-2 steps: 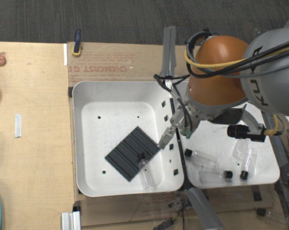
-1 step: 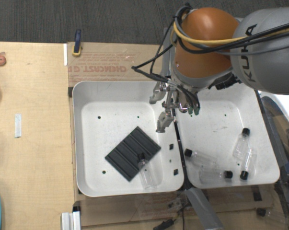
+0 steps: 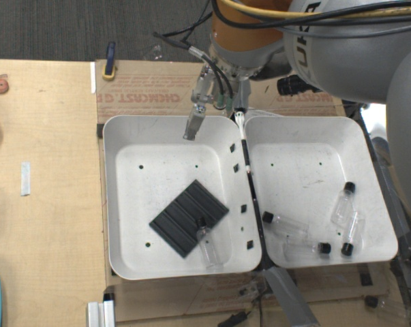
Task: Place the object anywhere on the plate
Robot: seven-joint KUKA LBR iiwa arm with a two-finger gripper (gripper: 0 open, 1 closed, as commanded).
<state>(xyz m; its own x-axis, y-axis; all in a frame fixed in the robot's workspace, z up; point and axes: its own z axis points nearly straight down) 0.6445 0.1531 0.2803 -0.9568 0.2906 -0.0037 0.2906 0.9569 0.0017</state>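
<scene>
While the grey KUKA arm (image 3: 348, 19) leans in from the right, its gripper (image 3: 191, 129) hangs over the far rim of the left bin (image 3: 123, 148), beside the seam between the two bins. One slim finger (image 3: 192, 125) shows, pointing down and slightly left; nothing is seen in its grasp, and how far the fingers are parted cannot be told.

Lying on the left bin's floor, toward the near side, is a dark ribbed plate (image 3: 185, 215), turned diagonally. A clear vial with a black cap (image 3: 206, 242) lies with its capped end on the plate's near edge and its body on the white floor.

Across the seam, the right bin (image 3: 300, 155) holds several more clear black-capped vials (image 3: 345, 210) gathered along its near and right sides.
</scene>
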